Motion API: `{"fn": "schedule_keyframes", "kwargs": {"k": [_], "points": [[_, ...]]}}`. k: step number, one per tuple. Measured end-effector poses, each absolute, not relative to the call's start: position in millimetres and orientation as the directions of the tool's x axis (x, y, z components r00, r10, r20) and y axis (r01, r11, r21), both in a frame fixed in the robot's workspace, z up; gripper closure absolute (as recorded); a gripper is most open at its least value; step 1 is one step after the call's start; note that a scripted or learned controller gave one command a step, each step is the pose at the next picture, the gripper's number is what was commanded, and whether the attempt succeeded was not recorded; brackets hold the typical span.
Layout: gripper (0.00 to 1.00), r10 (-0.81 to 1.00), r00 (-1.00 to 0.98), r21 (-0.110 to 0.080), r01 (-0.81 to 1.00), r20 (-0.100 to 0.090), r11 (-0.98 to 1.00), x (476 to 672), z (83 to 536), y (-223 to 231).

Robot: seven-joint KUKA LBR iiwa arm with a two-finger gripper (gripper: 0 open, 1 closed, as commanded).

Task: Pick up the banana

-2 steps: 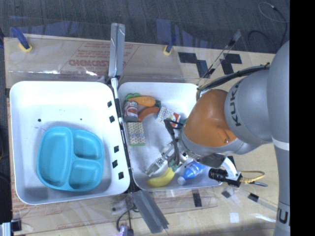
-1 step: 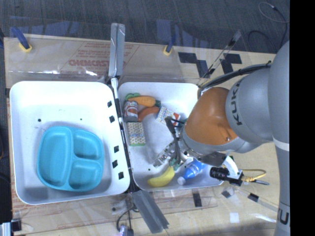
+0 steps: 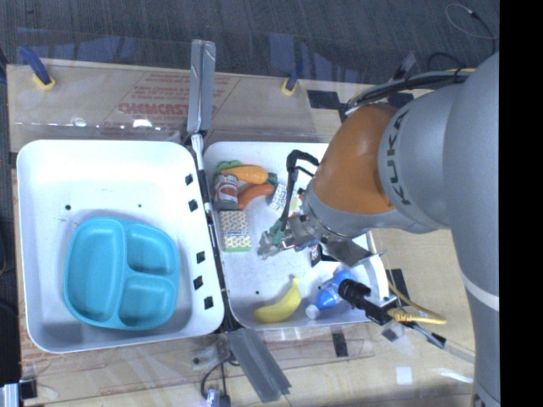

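From the camera above, the table (image 3: 102,91) carries two white bins side by side. The left bin (image 3: 51,168) holds a blue divided plate (image 3: 123,271) lying in its lower half, near the front wall, with bare white floor above it toward the far wall. In the right bin (image 3: 254,151), the banana (image 3: 280,305) lies close to the front wall, curving upward at its right end, apart from the other things, with open white floor on its left and above it. Just to its right lies a blue and white bottle (image 3: 333,293) near the bin's lower right corner. Along the left wall sit a small can (image 3: 226,190) and a patterned packet (image 3: 235,230); a carrot (image 3: 243,174) and an orange piece of food (image 3: 255,194) crowd the far corner. The grey and orange arm (image 3: 373,172) reaches in from the right, covering the bin's right part. The tool (image 3: 273,242) hangs over the middle of the bin, above and apart from the banana, grasping nothing; whether its fingers are spread or closed, I cannot tell.
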State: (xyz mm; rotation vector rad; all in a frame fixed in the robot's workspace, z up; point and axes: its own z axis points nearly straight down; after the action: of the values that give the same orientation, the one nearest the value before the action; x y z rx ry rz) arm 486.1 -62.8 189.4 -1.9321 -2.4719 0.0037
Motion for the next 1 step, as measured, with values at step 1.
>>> {"fn": "schedule_keyframes", "kwargs": {"k": [1], "points": [[0.0, 0.971, -0.241, -0.005, 0.971, 0.002, 0.241, 486.0, 189.4, -63.0]]}}
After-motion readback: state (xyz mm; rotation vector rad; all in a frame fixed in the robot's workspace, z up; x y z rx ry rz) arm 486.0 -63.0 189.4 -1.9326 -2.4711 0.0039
